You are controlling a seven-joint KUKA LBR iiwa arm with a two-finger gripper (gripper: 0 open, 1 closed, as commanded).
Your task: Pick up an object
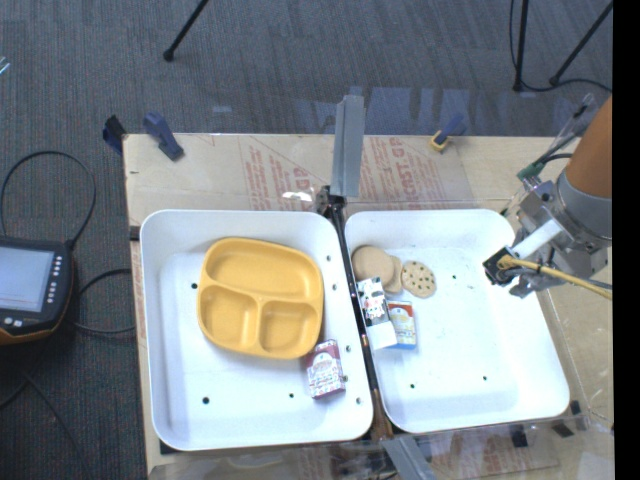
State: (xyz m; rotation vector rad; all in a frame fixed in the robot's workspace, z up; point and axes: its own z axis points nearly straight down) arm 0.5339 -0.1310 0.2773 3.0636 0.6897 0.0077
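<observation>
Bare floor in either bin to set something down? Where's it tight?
Right bin: bare across the middle, right and front, beyond the cookies and cartons. Tight along its left wall. Left bin: a front strip below the plate, left of the red box; the plate takes most of the rest.

The right bin (470, 358) lies open across its middle, front and right side. Its clutter is packed along the left wall: a tan round biscuit (374, 262) touching a chocolate-chip cookie (419, 277), and just in front of them a black-and-white box (372, 306) pressed against a blue-and-white carton (403, 325) (no gap shows between those two). In the left bin (180, 388) the yellow divided plate (262, 296) fills the centre, leaving bare floor along the left wall and front. A maroon packet (326, 369) sits just off the plate's front right corner. A grey upright post (348, 153) stands behind where the bins meet.
</observation>
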